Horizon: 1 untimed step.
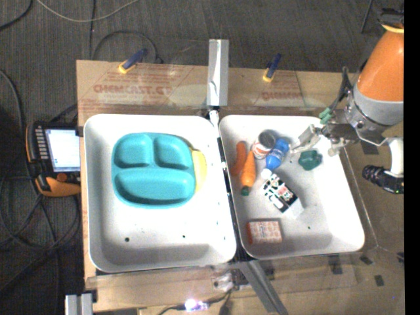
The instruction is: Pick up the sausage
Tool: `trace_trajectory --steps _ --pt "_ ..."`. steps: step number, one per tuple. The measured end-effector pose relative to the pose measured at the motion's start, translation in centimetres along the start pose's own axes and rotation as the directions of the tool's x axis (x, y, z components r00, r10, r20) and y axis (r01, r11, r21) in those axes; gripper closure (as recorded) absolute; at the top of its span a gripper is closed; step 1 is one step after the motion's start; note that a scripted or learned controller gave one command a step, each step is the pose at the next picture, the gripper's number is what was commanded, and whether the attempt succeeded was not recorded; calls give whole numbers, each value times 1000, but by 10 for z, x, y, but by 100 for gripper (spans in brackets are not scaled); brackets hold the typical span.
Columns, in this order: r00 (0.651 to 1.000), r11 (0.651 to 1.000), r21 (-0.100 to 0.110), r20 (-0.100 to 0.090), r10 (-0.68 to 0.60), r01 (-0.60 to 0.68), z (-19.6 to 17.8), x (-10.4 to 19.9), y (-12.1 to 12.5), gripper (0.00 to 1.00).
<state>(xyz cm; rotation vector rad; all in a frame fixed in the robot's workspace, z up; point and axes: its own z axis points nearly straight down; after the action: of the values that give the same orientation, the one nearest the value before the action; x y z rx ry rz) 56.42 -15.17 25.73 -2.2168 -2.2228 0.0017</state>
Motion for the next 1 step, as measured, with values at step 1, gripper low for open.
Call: trace_trajectory --steps 1 --pt "998 998 -2 -1 -64 64 149 47 -17 0"
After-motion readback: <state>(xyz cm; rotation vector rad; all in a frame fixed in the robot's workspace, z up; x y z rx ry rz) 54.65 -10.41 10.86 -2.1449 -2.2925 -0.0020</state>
